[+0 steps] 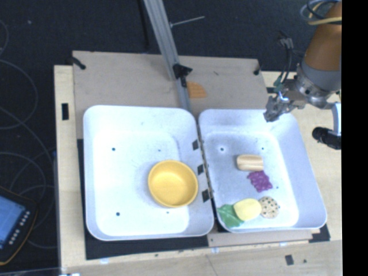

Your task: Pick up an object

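One yellow bowl (172,183), four small items.

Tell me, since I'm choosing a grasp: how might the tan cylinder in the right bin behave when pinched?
The tan cylinder lies on its side, so it may roll if nudged across its length. It looks rigid and probably light. Purple grapes sit close, possibly crowding that side.
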Controlling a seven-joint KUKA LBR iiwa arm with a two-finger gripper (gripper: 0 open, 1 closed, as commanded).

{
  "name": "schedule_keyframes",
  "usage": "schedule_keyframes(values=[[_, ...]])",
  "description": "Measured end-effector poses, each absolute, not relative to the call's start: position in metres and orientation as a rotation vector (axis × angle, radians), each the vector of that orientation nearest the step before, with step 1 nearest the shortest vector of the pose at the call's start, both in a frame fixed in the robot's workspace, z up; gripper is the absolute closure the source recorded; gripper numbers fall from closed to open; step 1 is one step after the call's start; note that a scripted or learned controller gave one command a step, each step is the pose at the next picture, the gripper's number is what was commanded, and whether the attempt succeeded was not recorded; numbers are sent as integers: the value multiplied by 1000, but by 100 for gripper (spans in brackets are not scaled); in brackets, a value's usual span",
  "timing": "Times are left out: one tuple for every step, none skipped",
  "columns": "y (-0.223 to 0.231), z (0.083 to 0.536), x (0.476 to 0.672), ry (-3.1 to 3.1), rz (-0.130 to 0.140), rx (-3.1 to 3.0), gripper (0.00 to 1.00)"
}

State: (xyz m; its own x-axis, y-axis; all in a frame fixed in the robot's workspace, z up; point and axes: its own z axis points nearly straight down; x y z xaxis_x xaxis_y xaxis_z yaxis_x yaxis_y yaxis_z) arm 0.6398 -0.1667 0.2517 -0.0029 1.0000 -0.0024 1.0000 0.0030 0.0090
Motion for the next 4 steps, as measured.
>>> schedule_keyframes(values=[[-168, 300, 641, 2221, 6, 2212, 100], [-116, 300, 618, 2227, 2, 2213, 100], [-64, 280, 601, 2228, 0, 2215, 100], [-9, 278, 579, 2230, 1, 2214, 100]])
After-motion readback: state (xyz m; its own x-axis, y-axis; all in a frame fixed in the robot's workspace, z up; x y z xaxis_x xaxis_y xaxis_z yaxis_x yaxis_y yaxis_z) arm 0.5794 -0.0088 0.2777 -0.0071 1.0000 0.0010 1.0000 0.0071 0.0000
